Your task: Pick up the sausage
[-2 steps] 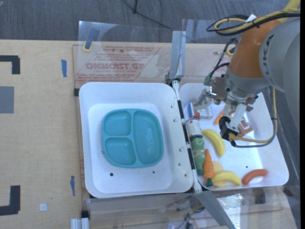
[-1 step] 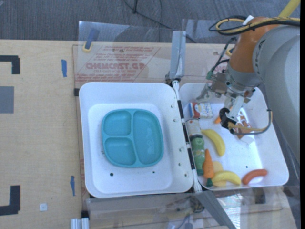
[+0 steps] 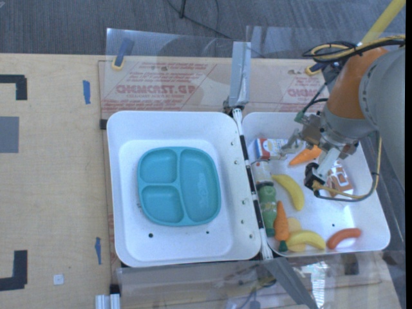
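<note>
Far to the gripper's left, the left bin (image 3: 122, 172) holds a blue divided plate (image 3: 179, 185), lying flat and well apart from the arm. The gripper (image 3: 297, 141) hangs over the upper part of the right bin (image 3: 380, 227), and whether it is apart or together cannot be told from this angle. Just to its left lies a small white, red and blue carton (image 3: 261, 148). Below and left of it, along the bin's left wall, a green item (image 3: 265, 193) lies with an orange carrot (image 3: 281, 217) just below that. A yellow banana (image 3: 291, 190) lies directly below the gripper, and a second banana (image 3: 307, 239) lies further down, by the near wall. A second orange carrot (image 3: 306, 154) sits right under the gripper's lower right side; contact is unclear. The sausage (image 3: 343, 237), reddish-orange, lies well below and right of the gripper, near the bin's lower right corner, apart from it.
</note>
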You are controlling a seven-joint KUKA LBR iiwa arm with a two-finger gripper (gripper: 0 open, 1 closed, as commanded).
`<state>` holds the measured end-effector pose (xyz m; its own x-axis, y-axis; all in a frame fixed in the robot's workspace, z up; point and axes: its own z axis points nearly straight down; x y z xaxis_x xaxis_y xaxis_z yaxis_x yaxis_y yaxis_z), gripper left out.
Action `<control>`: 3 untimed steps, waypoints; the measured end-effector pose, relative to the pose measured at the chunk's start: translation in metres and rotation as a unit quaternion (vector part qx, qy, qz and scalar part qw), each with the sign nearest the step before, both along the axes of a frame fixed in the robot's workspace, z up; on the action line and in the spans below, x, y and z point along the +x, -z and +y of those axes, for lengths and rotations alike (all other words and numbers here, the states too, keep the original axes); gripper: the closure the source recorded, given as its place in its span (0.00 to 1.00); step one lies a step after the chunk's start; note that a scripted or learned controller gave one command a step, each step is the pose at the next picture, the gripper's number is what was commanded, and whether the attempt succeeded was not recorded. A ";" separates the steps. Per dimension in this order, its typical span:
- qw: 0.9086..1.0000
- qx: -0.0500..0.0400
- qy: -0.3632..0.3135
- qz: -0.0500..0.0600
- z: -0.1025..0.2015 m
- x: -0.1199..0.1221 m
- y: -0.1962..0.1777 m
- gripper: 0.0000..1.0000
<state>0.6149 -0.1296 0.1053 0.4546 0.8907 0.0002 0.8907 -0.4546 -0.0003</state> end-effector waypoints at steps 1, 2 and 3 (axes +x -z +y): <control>1.000 -0.002 -0.020 -0.005 0.005 0.037 0.012 0.00; 0.999 0.004 0.044 0.009 -0.003 0.052 0.014 0.00; 0.999 -0.001 -0.033 -0.001 0.006 0.052 -0.056 0.00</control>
<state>0.6672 -0.1237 0.1615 0.3947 0.9188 -0.0007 0.9188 -0.3947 0.0016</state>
